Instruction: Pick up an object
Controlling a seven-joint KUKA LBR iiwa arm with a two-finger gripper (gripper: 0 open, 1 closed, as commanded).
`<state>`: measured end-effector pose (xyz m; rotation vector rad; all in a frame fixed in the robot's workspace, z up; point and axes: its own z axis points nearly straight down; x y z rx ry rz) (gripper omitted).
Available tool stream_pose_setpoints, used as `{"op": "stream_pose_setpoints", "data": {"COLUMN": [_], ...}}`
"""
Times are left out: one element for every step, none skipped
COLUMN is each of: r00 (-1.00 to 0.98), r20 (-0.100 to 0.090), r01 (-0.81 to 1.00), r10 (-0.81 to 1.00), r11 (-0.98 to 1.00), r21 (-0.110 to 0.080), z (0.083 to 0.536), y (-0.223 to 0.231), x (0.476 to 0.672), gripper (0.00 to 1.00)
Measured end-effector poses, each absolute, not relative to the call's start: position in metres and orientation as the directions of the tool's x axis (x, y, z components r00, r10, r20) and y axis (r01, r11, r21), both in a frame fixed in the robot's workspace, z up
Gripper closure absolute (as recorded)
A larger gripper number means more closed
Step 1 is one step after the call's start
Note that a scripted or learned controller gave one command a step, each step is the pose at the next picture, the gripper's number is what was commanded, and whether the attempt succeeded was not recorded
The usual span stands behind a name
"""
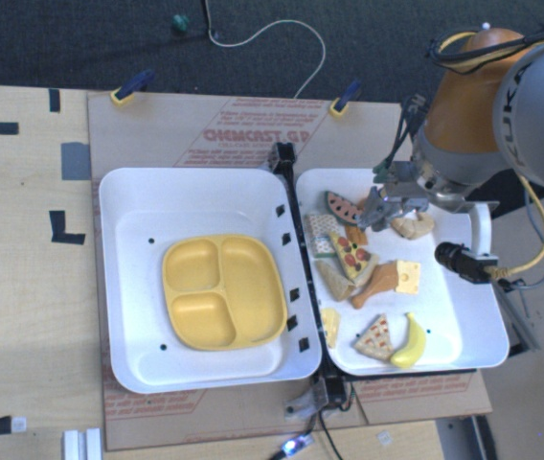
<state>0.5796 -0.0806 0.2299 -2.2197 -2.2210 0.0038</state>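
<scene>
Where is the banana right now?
The banana lies in the right bin, near its front edge in the camera view, just right of a pizza slice and below the cheese wedge.

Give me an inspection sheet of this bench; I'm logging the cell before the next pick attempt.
Surface: cardboard sheet on a wooden bench, bearing two white bins, left bin and right bin.
Job's things: toy food in the right bin: banana, pizza slice, cheese, watermelon slice.
Clutter: yellow divided plate in the left bin.
Grippers: gripper low over the far end of the right bin, by the watermelon slice; finger state unclear.
Cables: white cable looped on the dark floor beyond the bench; yellow cable along the arm.
Surroundings: two clamps on the cardboard's far edge.
</scene>
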Motion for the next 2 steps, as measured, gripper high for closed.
{"op": "stream_pose_setpoints", "data": {"r00": [-0.001, -0.001], "r20": [-0.001, -0.001], "r01": [1.0, 1.0], "r10": [1.0, 1.0], "r11": [0.001, 0.001], "r21": [-0.003, -0.003], "z": [0.2162, 0.2143], "y": [-0.0823, -0.077], "x": [0.5868, 0.5835], "gripper": [1.0, 1.0]}}
